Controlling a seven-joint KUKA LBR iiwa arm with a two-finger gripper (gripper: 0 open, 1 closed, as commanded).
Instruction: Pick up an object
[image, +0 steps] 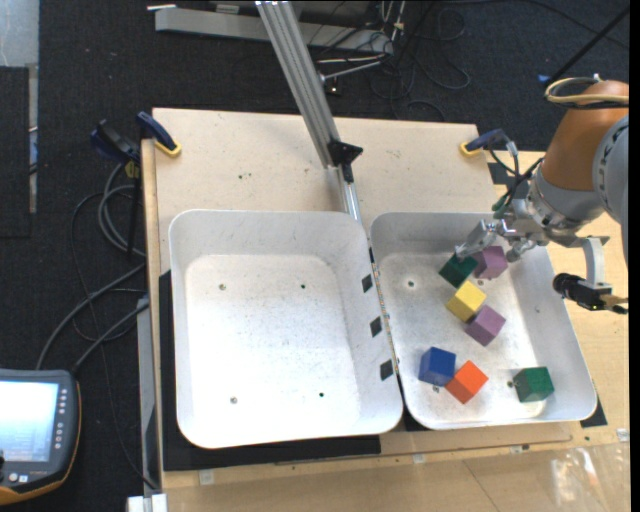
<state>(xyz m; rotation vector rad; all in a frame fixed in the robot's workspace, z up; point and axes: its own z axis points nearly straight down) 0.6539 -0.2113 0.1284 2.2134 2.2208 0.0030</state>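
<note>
While the arm (585, 150) reaches in over the right bin (570, 345), its gripper (487, 243) hangs low above the bin's far part; whether the fingers are open or closed, I cannot tell. Just below the fingertips sit a dark green block (458, 269) and a purple block (491, 263), side by side and touching, neither clearly between the fingers. Nearer the camera from them lies a yellow block (466, 300), with a second purple block (486, 325) just beside it. Well apart from the fingers, near the bin's front edge, lie a blue block (437, 366) touching an orange block (466, 382), and a green block (533, 384). The left bin (190, 300) lies beside it.
</note>
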